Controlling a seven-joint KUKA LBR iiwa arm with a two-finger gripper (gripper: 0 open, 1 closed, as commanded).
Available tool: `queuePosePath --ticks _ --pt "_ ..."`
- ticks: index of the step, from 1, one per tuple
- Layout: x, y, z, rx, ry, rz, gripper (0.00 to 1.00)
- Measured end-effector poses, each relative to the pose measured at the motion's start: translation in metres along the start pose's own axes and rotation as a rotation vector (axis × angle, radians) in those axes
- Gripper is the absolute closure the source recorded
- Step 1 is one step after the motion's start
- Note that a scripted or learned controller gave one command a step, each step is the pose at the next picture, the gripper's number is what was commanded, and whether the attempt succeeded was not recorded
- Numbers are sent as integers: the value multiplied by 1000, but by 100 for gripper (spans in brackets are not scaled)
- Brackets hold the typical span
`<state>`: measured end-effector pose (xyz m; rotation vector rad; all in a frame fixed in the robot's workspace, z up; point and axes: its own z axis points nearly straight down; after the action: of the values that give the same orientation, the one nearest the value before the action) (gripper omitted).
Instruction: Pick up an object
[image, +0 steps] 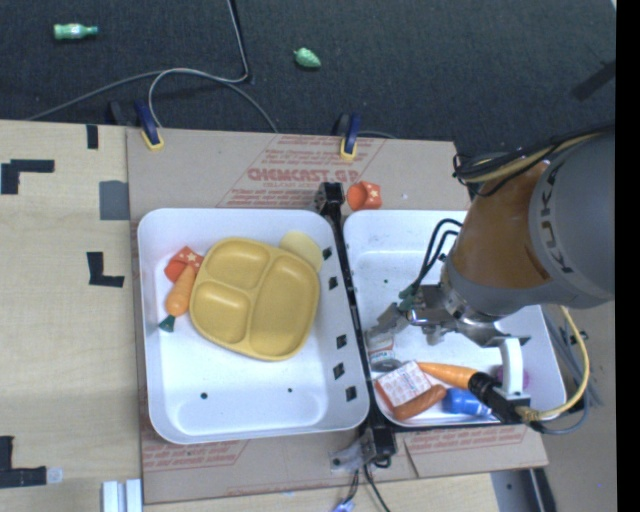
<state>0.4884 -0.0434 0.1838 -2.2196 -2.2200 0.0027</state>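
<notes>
The cardboard-topped desk is carrying two shallow white bins, with dark carpeted floor lying beyond it. The grey arm with its orange band is reaching over the right white bin, its end effector hanging low inside; whether it is apart or together cannot be told. Left of the end effector, the left white bin is holding a yellow divided plastic tray and a toy carrot. Just below the end effector, a red-and-white packet, an orange carrot and a small blue piece are lying together.
</notes>
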Motion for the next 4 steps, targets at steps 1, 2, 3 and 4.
queuePosePath --ticks 1,2,3,4 --pt "22 98 0 -2 -1 -2 0" --pt "18 26 0 -1 -1 0 0" --pt "-13 74 0 -2 -1 0 0" --pt "35 -5 0 1 0 -2 0"
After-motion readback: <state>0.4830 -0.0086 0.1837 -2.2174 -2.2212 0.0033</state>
